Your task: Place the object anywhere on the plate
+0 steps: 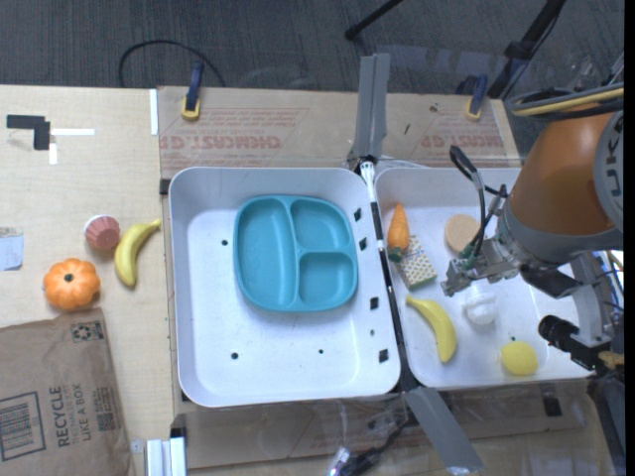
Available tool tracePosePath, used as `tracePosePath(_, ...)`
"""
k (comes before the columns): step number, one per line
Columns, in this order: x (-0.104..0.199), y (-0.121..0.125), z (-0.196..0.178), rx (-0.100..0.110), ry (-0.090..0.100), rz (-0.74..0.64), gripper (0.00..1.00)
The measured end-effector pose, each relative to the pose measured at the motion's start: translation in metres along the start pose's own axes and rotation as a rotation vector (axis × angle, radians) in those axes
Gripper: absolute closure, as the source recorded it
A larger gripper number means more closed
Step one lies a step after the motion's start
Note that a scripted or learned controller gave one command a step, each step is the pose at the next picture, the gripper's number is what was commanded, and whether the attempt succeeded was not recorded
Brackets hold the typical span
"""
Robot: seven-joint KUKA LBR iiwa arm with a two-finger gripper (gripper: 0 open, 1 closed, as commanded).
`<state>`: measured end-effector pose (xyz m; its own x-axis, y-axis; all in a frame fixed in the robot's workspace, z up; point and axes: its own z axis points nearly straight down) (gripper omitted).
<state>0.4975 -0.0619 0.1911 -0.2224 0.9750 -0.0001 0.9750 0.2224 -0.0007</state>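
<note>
Hand (474, 278) hovers over the right bin (556, 375), grip state impossible to tell; white object (481, 311) sits just at its 6 o'clock, blue plate (295, 253) well apart at 9.

You have the blue divided plate (296, 253) lying flat in the left bin (198, 365), nothing on it. The right bin (422, 370) holds a carrot (398, 228), a patterned block (418, 264) just below it, a tan disc (461, 233), a banana (437, 326), a lemon (519, 358) and a small white item (481, 310). The gripper (474, 274) hangs over that white item — contact cannot be judged. Left of the bins — a pumpkin (71, 285), a second banana (133, 251) and a pink cup (102, 232) on the bench.
</note>
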Motion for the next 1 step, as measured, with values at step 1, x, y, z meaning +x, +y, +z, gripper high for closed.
tracePosePath(1,-0.0103,0.0849,-0.0374,-0.001,-0.002,-0.342,1.00)
